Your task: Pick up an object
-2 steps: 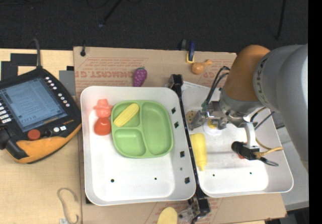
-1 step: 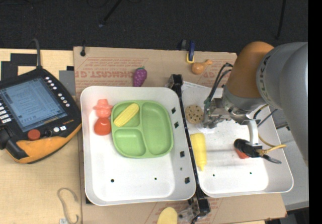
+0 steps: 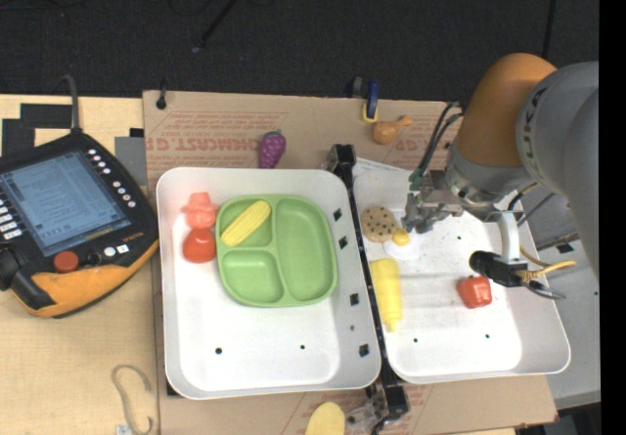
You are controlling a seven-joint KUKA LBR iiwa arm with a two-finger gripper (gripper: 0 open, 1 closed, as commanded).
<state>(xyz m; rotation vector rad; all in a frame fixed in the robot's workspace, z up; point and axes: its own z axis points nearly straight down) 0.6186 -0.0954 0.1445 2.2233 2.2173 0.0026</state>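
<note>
"Over the right bin (image 3: 445, 330), where was the arm (image 3: 528, 130)?" asked the first.

"It reached in from the right, and its fingers (image 3: 419, 220) hung low over the back left part of that bin, not far from the wall shared with the left bin (image 3: 254, 350)."

"Were they open or closed?"

"That could not be told; they were dark and small against the white floor. Nothing could be seen held between them."

"What lay closest to them?"

"A small yellow piece (image 3: 400, 239) sat just beside and below them, whether touching or not could not be made out. A round brown cookie (image 3: 378, 221) lay just left of that. Nearer the front, a long yellow piece (image 3: 387, 291) lay along the left wall, and a red block (image 3: 475, 291) sat well apart from it, towards the right."

"And the other bin?"

"A green plate (image 3: 298, 242) with three compartments lay in its back half. A yellow corn cob (image 3: 244, 221) rested tilted in the back left compartment. Just left of the plate stood a red and pink toy (image 3: 199, 228), close to the bin's wall."

"Anything outside the bins?"

"On the cardboard (image 3: 215, 125) behind them lay a purple toy (image 3: 272, 148) and a brown pear-shaped toy (image 3: 391, 129). A control tablet (image 3: 64, 203) sat on the surface to the left, and a yellow lump (image 3: 326, 418) lay by the front edge, between the bins."
</note>
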